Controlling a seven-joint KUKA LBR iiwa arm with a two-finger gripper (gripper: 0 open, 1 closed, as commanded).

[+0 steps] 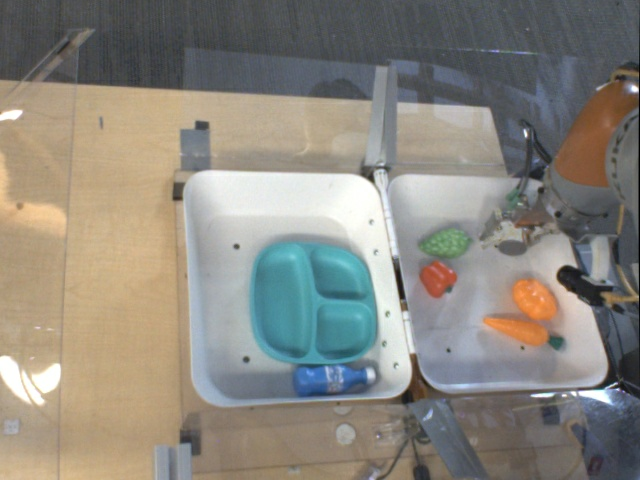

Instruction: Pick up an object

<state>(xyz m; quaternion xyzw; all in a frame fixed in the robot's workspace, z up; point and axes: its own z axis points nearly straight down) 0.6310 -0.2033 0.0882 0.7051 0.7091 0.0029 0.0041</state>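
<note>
A pale wooden surface (100, 268) carries two shallow white plastic bins set side by side. The left white bin (215, 268) holds a teal plastic plate with three compartments (313, 301), which lies flat near the middle of the bin. Just below the plate, against the bin's near wall, a small blue plastic bottle with a silvery cap (333, 377) lies on its side, cap pointing right.

A grey metal post (378, 118) stands behind the seam where the two bins meet.

The right white bin (470, 353) holds four toy foods. Toward its upper left lies a bumpy green toy vegetable (445, 242). Just below it, close but seemingly apart from it, sits a small red toy pepper (437, 278). Further right, an orange toy pepper (534, 298) rests near the bin's right side, and just below that an orange toy carrot with a dark green tip (518, 330) lies nearly level, its tip pointing right.

The grey arm with its orange band (590, 148) reaches in from the right over the upper right part of this bin. Its metal claw (510, 236) sits low over the white floor, right of the green vegetable and above the orange pepper, apart from both. Nothing is visible between its tips; whether they are spread or closed I cannot tell, since the claw is small and partly masked by its own body.
</note>
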